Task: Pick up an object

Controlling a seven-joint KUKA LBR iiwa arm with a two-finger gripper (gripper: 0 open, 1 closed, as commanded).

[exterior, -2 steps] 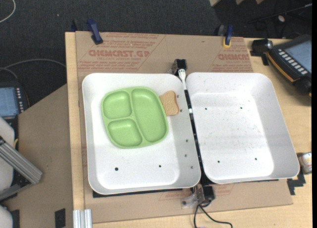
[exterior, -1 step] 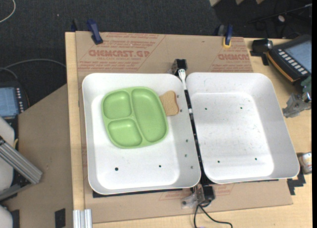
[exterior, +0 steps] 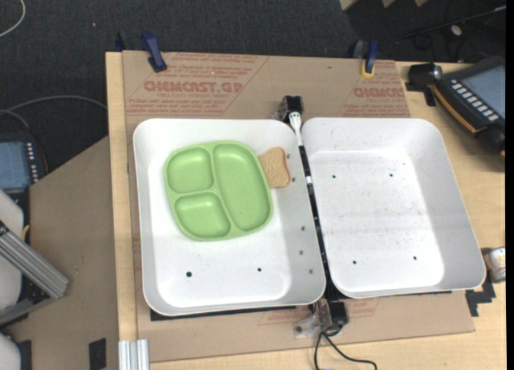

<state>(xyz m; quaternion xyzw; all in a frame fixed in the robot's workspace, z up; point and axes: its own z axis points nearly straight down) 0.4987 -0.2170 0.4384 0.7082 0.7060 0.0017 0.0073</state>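
End effector enters from right; green plate (exterior: 217, 190) lies in left bin (exterior: 229, 274).

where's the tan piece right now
In the left bin, upper middle, touching the right edge of the green divided plate: the tan piece.

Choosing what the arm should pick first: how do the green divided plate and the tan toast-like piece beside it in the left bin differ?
The green divided plastic plate is far larger than the tan toast-like piece. The plate is bright green with three compartments; the piece is brownish and plain. The plate sits near the bin's middle; the piece lies at its right edge, touching or slightly overlapping the rim. Both lie flat in the left white bin.
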